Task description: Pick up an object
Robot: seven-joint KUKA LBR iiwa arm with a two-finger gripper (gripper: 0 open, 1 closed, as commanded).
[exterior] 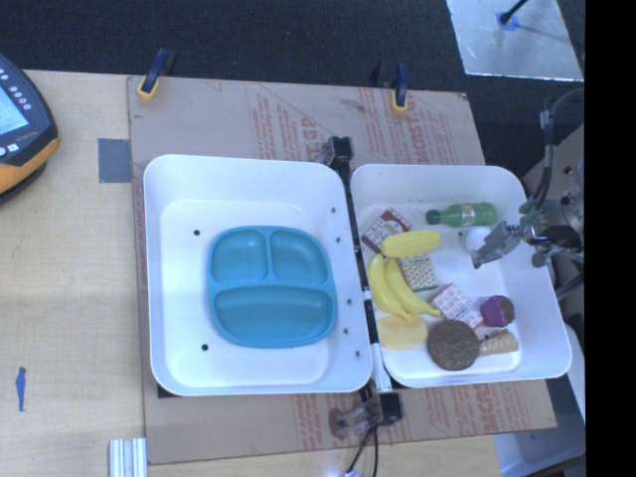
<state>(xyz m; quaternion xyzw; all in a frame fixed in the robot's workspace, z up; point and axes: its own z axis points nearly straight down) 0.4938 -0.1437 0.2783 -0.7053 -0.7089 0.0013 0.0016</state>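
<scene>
The right bin point(537, 371) holds several toy foods: a green bottle point(462, 214), a banana bunch point(393, 288), a yellow corn-like piece point(410, 242), snack packets point(383, 229), a brown round cookie point(453, 345), a purple piece point(497, 311), a cone point(500, 343) and a yellow slice point(401, 333). My gripper point(510, 255) hangs over the bin's right side, just below the bottle's cap end, above bare floor. It is open, with its grey fingers point(489, 248) spread and nothing between them.
The left bin point(169, 266) bears a blue divided plate point(270, 286). A yellow and black handset point(20, 117) lies at the bench's far left. Clamps point(399, 87) hold the cardboard sheet at the back edge.
</scene>
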